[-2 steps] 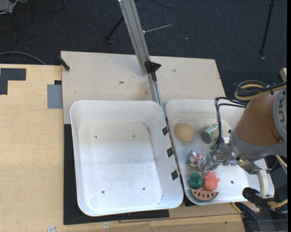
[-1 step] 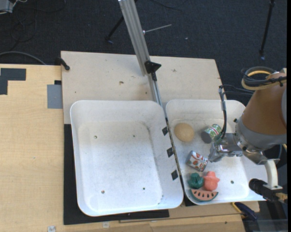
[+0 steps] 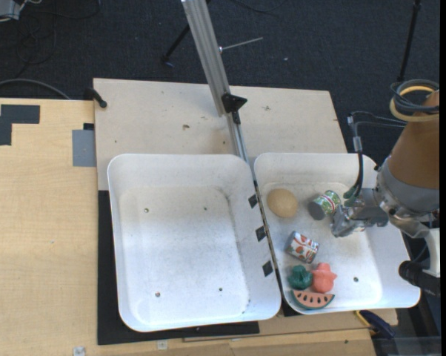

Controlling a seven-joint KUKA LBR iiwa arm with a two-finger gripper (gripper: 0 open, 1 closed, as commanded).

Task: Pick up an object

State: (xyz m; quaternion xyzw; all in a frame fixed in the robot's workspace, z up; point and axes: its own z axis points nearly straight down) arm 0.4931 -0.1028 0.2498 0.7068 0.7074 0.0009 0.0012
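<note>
Five objects in right bin, tool perhaps touching can

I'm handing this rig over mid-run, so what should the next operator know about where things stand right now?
Gripper: low in the right bin, beside the small green can. Whether it is open or shut cannot be made out; nothing is visibly held.

Objects, all in the right bin: tan round object near the divider, green can right of it, red and white carton in the middle, and a green toy, orange-red toy and watermelon slice clustered at the front edge.

Left bin: white, shallow.

Done: arm has reached into the bin.
Left: grasp one object and lift it.
</note>
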